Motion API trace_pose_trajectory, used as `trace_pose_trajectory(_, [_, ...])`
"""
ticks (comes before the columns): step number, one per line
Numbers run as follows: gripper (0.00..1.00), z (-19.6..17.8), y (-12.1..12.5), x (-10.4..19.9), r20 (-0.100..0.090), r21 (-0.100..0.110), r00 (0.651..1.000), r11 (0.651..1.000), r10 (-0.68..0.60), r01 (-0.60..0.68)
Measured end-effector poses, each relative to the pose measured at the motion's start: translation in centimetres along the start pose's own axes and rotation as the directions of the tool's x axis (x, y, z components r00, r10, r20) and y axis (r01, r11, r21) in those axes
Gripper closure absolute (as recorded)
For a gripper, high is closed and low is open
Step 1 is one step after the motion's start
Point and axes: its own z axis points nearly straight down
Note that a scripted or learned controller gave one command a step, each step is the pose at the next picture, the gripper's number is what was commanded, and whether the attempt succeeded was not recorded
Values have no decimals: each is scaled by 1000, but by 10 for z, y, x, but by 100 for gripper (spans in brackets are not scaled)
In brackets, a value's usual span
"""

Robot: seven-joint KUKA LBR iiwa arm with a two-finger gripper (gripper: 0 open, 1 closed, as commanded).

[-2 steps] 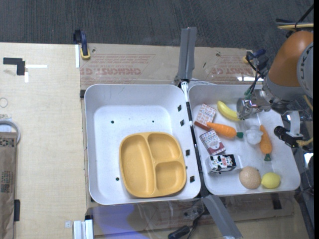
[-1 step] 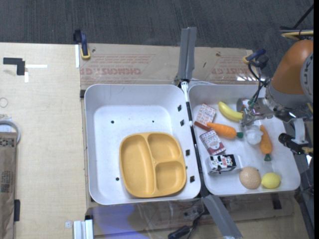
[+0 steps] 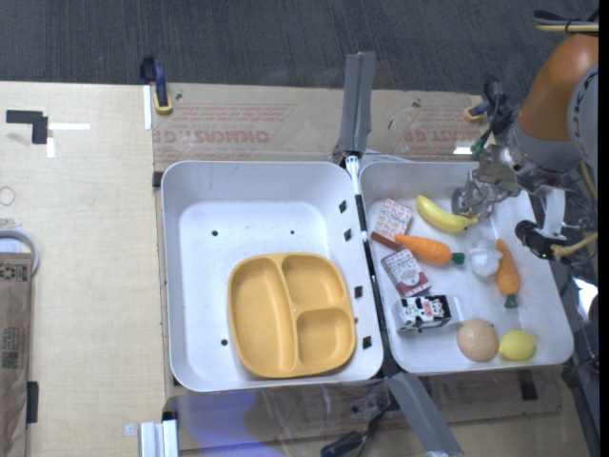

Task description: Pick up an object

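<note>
Egg [image 3: 478,340] and lemon [image 3: 518,346] nearest; gripper [image 3: 473,198] over banana [image 3: 442,216] — finger state untellable; light, smooth, curved — best grasped mid-body.

plate [image 3: 290,312] in left bin [image 3: 190,198], banana [image 3: 442,215] in right bin [image 3: 552,341]

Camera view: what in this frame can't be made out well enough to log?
- Gripper: whether it grips the banana is too small and cluttered to tell.
- Arm: cut off by the right edge.
- Small cartons: print too small to read.
- Pale object between the carrots: washed out against the right bin.
</note>
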Motion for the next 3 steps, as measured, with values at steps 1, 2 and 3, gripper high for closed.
trace_pose_trajectory(1, [0,0,0,0,0,0,1000,1000,0,0])
trace_pose_trajectory(2, [0,45,-26,47,1,-1,986,986,-164,164])
trace_pose_trajectory(3, [100,36,-27,46,1,0,987,987,-161,161])
